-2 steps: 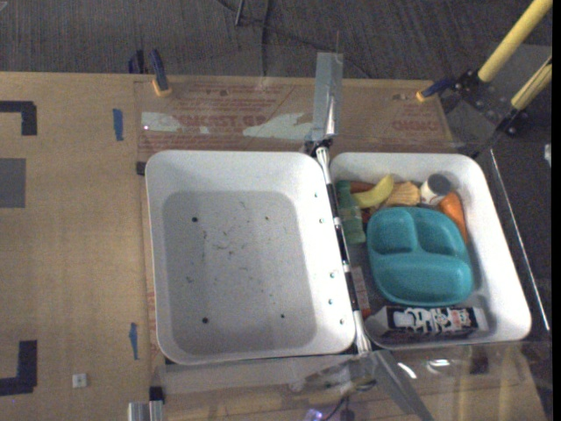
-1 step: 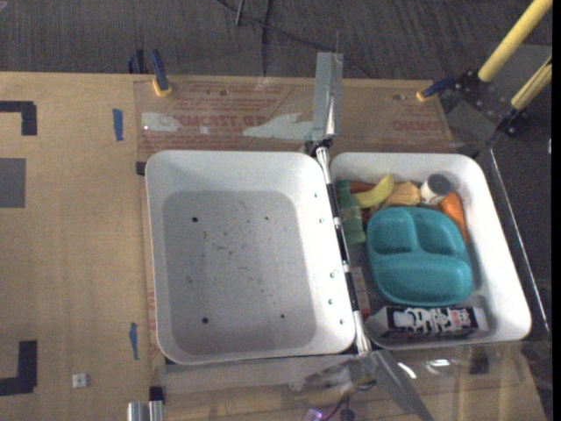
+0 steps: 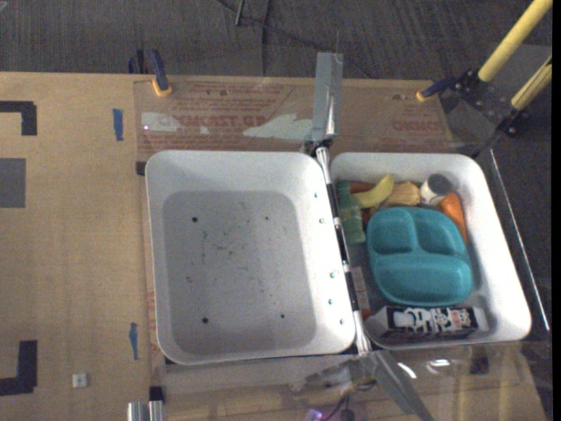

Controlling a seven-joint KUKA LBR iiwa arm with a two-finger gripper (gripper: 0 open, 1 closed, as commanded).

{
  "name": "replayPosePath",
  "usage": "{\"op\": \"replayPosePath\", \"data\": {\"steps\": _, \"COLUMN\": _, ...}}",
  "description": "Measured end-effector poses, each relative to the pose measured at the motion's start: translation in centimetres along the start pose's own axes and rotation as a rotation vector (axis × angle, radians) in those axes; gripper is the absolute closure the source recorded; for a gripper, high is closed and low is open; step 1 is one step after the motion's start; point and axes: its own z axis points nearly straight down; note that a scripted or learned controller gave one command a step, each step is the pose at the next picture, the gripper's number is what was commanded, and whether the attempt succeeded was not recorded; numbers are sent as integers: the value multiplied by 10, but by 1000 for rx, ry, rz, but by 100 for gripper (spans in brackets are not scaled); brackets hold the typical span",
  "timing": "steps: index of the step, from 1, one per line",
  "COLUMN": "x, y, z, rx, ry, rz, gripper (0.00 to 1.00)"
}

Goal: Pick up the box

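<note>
- Two shallow white bins sit side by side on a brown bench top.
- Left bin: bare floor with small dark specks and marks.
- Right bin: holds all the loose items.
- Box: long, black with white lettering, lying flat along the near wall of the right bin, just in front of the tray, touching or nearly touching its near edge.
- Teal tray: compartmented, rounded corners, occupies the middle of the right bin.
- Banana: yellow, at the far side of the right bin, just beyond the tray.
- Orange carrot-like item: near the far right corner, beside the tray's edge.
- Green piece: against the left wall of the right bin, beside the tray.
- Small round grey-white object: near the far wall, right of the banana; identity cannot be told.
- Gripper: open or closed cannot be told from this view.
- Blue clamps at the far edge of the bench.
</note>
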Motion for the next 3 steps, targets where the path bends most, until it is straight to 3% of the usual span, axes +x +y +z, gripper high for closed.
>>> {"op": "replayPosePath", "data": {"steps": 2, "x": 3, "y": 2, "z": -21, "rx": -8, "ry": -4, "rz": -7, "gripper": 100}}
{"op": "replayPosePath", "data": {"steps": 3, "x": 47, "y": 56, "z": 52, "rx": 13, "ry": 10, "rz": -56, "gripper": 100}}
